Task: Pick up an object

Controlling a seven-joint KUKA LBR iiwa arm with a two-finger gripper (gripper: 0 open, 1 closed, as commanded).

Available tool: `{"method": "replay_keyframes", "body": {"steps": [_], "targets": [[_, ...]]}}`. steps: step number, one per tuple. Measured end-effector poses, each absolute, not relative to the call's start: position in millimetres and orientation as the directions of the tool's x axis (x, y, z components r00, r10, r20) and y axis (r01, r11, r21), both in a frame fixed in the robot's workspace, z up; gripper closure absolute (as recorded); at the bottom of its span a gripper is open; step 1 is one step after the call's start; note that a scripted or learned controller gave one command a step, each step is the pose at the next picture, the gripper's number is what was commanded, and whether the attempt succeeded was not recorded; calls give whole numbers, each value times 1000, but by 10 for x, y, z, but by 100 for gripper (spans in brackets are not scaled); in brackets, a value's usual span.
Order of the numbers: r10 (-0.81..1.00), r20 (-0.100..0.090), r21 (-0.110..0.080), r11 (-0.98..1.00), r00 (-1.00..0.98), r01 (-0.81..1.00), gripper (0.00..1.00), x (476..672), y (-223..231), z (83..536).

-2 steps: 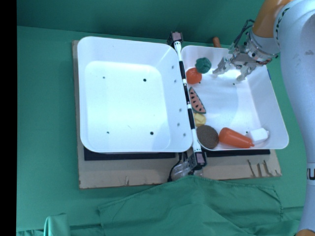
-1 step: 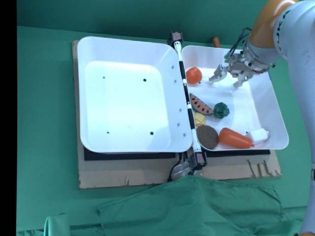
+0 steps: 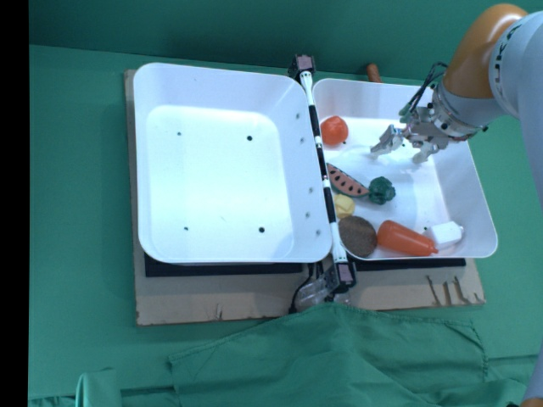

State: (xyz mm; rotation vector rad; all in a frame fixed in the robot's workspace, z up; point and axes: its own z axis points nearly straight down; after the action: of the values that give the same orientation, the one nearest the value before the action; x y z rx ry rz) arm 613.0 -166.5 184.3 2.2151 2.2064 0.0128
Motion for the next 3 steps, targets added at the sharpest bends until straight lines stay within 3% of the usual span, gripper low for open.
{"method": "replay_keyframes", "body": {"steps": [1,2,3], "targets": [[1000,-1,1,-5,5,1000,0,5844,-1659,2125],[1000,-3,16,-5,5,1000,0,5460,-1887,1832],[1000,-1,2,-3,3,1000,0,5267,-1876,1882]]}}
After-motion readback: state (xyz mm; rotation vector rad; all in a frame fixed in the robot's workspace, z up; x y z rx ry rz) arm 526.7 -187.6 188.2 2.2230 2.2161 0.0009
